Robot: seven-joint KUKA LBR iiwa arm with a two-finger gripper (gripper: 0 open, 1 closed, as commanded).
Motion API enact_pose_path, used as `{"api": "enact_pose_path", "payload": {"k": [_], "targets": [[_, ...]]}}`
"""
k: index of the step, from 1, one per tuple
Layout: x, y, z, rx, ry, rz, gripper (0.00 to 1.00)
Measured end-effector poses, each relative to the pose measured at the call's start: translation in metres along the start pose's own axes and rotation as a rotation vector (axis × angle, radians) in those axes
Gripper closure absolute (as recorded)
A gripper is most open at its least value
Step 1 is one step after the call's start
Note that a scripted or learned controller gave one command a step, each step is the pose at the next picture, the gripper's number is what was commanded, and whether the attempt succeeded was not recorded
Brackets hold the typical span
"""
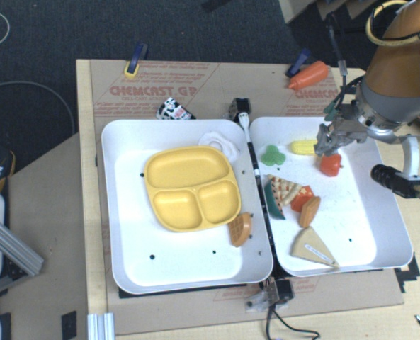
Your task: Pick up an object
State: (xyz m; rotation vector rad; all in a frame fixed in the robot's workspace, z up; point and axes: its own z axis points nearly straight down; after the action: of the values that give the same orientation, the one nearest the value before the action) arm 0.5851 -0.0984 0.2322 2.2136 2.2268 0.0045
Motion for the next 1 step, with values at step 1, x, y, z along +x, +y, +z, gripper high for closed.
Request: {"api": "enact_pose_path", "payload": {"k": [1], "targets": [[0.0427,0.0087,0.0040,0.001,0.000,0.001,1.00]]}}
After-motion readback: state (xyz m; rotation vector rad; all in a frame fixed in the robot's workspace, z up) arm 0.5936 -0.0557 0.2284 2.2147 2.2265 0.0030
